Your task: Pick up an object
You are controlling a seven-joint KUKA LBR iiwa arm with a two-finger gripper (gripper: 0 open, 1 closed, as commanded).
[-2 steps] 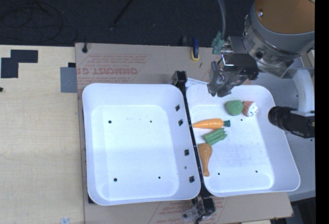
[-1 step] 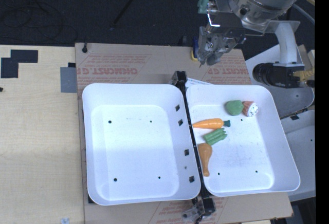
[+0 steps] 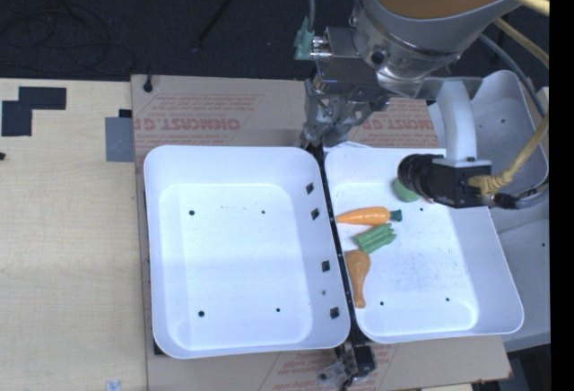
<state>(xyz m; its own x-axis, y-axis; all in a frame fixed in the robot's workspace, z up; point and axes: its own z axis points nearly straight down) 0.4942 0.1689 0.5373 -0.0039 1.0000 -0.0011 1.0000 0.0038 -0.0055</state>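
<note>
End effector sits above the far end of the divider between the two bins, near the right bin's far-left corner. Can't tell if it's spread or pressed together; nothing visibly gripped. Objects are all in the right bin, left half, nearer the front than the end effector: carrot lying crosswise, green bean pod just beside it, orange squash-shaped piece hard against the left wall. A green item sits at the far edge, partly hidden by a black fixture. Right half of that bin's floor is open. Left bin has free floor throughout.
</note>
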